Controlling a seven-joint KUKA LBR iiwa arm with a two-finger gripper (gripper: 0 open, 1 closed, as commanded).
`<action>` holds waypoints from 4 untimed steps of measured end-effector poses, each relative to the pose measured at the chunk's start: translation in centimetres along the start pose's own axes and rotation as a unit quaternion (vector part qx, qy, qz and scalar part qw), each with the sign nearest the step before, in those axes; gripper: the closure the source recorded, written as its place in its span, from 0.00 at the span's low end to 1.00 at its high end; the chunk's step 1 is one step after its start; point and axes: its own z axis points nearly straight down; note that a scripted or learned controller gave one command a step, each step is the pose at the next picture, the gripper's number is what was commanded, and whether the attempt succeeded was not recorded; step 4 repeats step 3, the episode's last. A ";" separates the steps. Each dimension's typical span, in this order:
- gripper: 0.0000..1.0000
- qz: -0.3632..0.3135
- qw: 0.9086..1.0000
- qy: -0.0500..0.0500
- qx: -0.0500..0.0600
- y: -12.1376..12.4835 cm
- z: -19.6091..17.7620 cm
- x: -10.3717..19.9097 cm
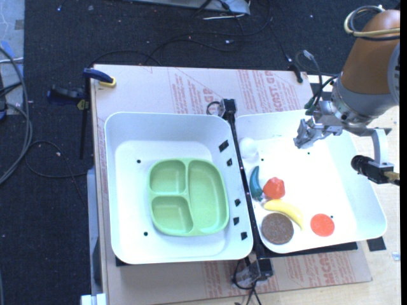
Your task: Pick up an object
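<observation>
My gripper [306,136] hangs over the back part of the right bin [356,170], above bare white floor, with nothing seen in it. Toward the bin's front left lie a red strawberry-like piece [274,187], a yellow banana [284,210], a brown round disc [278,228] and an orange-red round piece [322,224]. A teal curved item [255,182] rests against the left wall, and a small white item [248,148] sits farther back. All of them are well to the front left of the gripper.
The left bin [121,170] holds a light green divided plate [187,196]. A black divider with clips [236,170] runs between the bins. The bins rest on a cardboard sheet [191,88], and a blue-and-yellow clamp [98,77] grips its back left corner.
</observation>
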 end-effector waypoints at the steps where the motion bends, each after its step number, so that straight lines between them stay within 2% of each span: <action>1: 1.00 -0.002 1.000 0.001 0.001 0.0 0.8 5.6; 3: 1.00 -0.002 1.000 0.001 0.001 -3.0 0.7 16.5; 4: 1.00 -0.002 1.000 0.001 0.001 -3.0 0.7 16.5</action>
